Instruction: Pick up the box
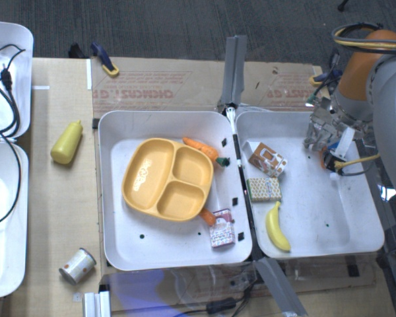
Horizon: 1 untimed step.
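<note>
Pincer (317, 136) hangs over the right bin's (356, 243) far right part; I can't tell its state. Box (267, 159) lies well left of it in that bin, packet (264, 189) and banana (276, 226) just nearer the camera.

Bins (112, 177), white: two. Divided yellow plate (168, 178): one. Carrots (201, 148): two, one at each side of the plate. Boxes (267, 160): three, counting the pink one. Banana (276, 227): one. Yellow bottle (66, 142): one. Can (77, 265): one.
</note>
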Motion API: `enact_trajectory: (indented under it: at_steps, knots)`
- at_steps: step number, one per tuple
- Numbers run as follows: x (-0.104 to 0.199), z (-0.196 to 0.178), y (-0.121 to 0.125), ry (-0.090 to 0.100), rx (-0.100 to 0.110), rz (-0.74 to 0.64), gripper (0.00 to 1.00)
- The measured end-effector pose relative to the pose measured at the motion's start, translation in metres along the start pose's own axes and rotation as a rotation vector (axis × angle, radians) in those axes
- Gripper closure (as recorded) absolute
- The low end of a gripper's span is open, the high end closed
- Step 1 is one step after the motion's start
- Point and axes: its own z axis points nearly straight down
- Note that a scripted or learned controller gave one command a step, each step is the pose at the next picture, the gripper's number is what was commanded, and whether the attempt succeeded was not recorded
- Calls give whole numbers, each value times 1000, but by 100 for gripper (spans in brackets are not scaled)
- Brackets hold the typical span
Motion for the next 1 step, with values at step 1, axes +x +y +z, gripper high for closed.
enact_trajectory:
  at_steps: [1]
  knots:
    - [25, 1, -72, -2, -2, 196, 100]
